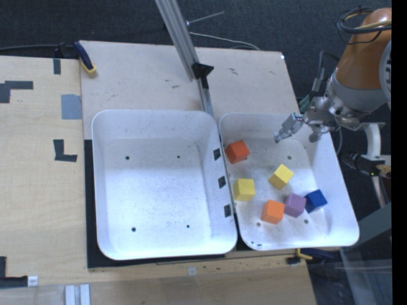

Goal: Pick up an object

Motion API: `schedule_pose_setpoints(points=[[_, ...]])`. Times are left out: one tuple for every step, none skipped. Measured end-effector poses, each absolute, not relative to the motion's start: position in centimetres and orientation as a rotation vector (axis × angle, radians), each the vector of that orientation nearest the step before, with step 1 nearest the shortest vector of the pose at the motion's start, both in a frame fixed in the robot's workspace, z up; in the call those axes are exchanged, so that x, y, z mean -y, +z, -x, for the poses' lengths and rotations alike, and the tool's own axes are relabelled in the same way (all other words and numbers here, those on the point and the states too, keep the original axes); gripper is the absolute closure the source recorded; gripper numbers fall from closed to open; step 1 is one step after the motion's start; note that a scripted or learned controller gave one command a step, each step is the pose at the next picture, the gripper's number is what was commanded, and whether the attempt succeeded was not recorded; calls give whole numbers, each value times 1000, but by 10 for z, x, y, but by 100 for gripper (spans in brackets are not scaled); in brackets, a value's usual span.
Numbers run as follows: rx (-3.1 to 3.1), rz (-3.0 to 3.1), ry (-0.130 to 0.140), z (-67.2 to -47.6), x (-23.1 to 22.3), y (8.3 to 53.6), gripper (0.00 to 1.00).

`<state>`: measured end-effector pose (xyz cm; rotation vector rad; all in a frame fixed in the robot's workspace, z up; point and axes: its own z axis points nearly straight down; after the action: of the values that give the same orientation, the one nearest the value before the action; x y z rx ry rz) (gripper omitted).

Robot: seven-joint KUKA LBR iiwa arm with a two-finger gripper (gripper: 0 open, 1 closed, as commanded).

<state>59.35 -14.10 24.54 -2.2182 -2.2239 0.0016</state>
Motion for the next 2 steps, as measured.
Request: schedule_pose_setpoints(points=[[2215, 2217, 11, -574, 169, 128, 0], [2218, 2216, 7, -532, 150, 89, 0]])
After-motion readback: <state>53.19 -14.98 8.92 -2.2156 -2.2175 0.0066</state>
